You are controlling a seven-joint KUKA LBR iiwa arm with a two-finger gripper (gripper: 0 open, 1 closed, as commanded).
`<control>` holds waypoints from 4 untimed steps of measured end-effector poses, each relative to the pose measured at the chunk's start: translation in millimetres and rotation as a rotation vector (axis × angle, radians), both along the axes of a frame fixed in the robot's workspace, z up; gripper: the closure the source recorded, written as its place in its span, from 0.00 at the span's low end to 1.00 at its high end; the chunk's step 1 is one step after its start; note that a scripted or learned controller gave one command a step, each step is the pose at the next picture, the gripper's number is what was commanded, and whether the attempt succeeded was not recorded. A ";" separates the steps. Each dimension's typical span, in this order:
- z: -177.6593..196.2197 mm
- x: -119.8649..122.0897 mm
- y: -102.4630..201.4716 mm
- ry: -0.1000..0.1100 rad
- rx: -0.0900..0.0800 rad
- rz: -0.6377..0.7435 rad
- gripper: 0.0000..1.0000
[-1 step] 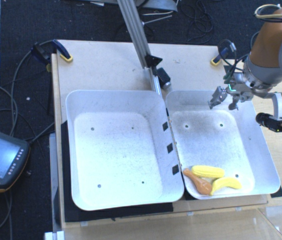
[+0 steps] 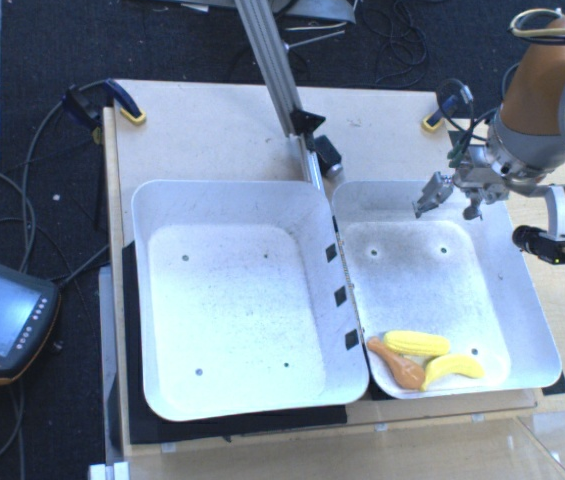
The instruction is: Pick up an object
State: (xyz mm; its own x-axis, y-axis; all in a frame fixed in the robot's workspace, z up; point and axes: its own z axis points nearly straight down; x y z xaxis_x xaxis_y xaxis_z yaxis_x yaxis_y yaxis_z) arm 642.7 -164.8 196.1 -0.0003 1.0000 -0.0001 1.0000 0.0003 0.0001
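Here we are seeing the left bin point(image 2: 227, 298) lying well apart from the jaws, on their far left. Moving right, three objects are resting together in the right bin point(image 2: 432, 268), well below the jaws at its near edge: an orange piece point(image 2: 398, 364), a yellow corn cob point(image 2: 418, 343) and a banana point(image 2: 454, 368) (all touching). The gripper point(image 2: 453, 199) is hovering over the bin's far rim, its fingers spread open and gripping nothing.
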 end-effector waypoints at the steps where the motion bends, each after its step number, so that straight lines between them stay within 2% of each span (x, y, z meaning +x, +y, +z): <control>1: -42.7 -1.8 -2.2 0.004 0.001 0.000 0.00; 2: -95.8 -2.9 -1.7 0.005 0.001 0.000 0.00; 3: -82.5 -1.5 -2.0 0.000 0.000 0.000 1.00; 4: -21.1 4.0 1.5 -0.005 -0.001 0.000 1.00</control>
State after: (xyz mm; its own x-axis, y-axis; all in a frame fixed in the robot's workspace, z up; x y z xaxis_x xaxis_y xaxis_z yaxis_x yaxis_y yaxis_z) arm 646.7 -163.3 175.0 -0.0006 1.0000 -0.0008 1.0000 0.0006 0.0047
